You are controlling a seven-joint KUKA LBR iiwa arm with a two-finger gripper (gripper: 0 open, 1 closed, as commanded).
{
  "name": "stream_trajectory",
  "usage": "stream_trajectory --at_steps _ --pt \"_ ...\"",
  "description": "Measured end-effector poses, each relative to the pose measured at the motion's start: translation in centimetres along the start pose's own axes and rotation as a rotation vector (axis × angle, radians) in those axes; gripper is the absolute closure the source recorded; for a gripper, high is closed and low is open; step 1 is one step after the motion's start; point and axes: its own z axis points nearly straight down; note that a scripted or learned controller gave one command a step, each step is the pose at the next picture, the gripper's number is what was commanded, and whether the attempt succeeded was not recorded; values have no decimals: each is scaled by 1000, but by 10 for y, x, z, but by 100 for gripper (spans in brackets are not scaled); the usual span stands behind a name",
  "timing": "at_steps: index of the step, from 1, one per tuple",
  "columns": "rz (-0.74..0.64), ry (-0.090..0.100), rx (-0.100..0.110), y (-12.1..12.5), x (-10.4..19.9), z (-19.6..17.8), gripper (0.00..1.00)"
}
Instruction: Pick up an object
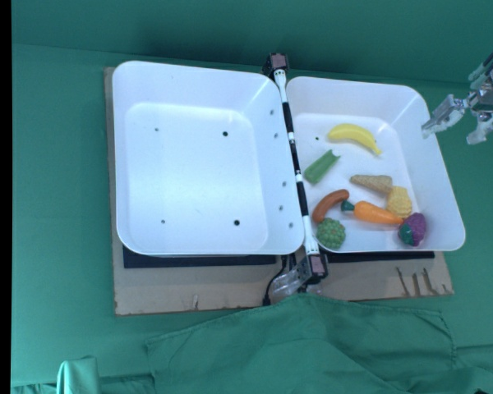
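Objects for picking all lie in the right bin (444, 191), grouped toward its centre and near corner. Largest items first: the left bin (140, 97) sits beside the right bin, the two meeting at a striped divider bar (292, 150), and both rest on a cardboard sheet (189, 295) laid over green cloth (57, 179). Inside the right bin, the banana (355, 136) lies farthest back, apart from the green pod (321, 167). The carrot (373, 213) lies across the middle front, with the red sausage (329, 204) just beside its leafy end. The brown cone (370, 183) touches the corn (399, 201). The purple fruit (412, 229) and green round fruit (331, 234) occupy the front edge. The gripper (462, 122) hangs outside the right bin's far right corner, fingers spread apart, gripping nothing.
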Motion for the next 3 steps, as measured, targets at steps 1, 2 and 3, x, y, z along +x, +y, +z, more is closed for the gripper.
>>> stream_trajectory --at_steps 1,2,3 --pt "2 0 6 -14 3 82 0" --pt "3 2 9 -47 5 180 0" --pt "-1 -8 -13 -47 0 196 0"
